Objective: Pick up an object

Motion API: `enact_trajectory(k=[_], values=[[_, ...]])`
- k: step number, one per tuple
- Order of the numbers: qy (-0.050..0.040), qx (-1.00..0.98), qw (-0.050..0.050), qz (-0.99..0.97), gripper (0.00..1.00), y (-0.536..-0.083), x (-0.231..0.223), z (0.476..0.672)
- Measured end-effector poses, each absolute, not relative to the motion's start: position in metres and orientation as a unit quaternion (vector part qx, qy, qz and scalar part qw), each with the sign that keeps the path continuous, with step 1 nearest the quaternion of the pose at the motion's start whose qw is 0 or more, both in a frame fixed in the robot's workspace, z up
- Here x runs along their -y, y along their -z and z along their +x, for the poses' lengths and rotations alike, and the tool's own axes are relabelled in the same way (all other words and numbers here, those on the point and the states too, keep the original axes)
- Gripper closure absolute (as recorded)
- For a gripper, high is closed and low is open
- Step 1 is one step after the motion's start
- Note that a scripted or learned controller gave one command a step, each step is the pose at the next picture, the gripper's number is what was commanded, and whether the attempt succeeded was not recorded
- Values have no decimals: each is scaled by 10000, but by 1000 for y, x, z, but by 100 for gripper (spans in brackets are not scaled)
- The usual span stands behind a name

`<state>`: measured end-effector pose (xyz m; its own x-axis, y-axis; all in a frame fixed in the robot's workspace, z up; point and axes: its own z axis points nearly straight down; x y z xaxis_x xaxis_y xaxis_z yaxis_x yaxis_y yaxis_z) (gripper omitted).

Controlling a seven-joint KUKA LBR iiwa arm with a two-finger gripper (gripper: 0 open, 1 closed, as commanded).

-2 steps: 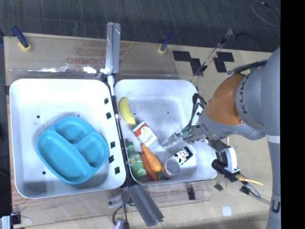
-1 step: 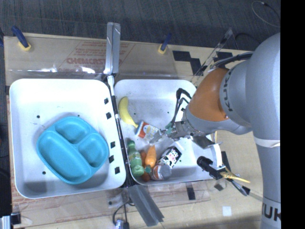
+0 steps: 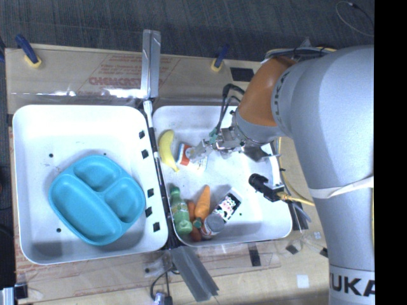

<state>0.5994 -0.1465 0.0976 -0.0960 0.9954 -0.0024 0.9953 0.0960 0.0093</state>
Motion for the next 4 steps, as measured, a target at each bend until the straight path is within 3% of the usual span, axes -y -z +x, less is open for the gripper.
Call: enact_trajectory(k=[1,2,3,4], values=[[-37,-7433,36,6690,100,-109,144,601],[-36,-7434,33,6688,0,-109,143,601],[8,-7699,-22,6382,0,-91,120,515],[3,-8038,-10,5949,0,-147,97,556]])
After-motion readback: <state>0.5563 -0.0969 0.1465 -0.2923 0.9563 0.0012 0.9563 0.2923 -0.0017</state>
